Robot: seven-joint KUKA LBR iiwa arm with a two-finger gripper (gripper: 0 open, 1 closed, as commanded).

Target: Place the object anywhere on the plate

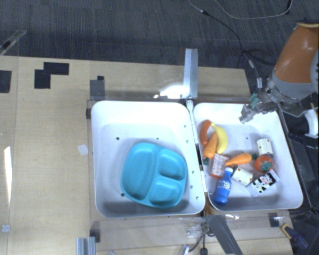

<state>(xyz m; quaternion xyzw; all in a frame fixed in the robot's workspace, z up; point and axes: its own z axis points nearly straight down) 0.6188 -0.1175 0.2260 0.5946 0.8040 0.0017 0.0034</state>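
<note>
Pale wood-toned counter (45,164) fills your view, with dark carpeted floor (99,25) beyond its far edge and two shallow white bins set side by side on it.

You have no single object picked out yet: the candidates all lie loose in the right bin (294,194). At the heap's 10 o'clock, a banana (221,138) sits touching two orange carrot-like pieces (208,139) near the divider. At the heap's centre a small packet (218,166) lies beside another carrot (239,159). A blue bottle (223,187) slants toward 7 o'clock, its white cap touching the packet. At 3 o'clock a round orange-red fruit (263,163) rests just below a small white box (264,146). A white block (242,176) and a black-and-white patterned piece (263,183) lie at 5 o'clock.

Your plate (154,174) is in the left bin (104,124), a blue plate with three compartments, sitting toward that bin's 5 o'clock corner with nothing on it.

Your claw (247,113) hangs over the right bin's bare floor at about 1 o'clock from the heap, well apart from every item. Nothing is between its fingers, but you cannot tell from this angle whether they are spread or closed. The grey arm with its orange band (298,55) comes in from 2 o'clock.

A metal post (191,72) stands at 12 o'clock between the bins, and black cables (239,12) trail across the floor.
</note>
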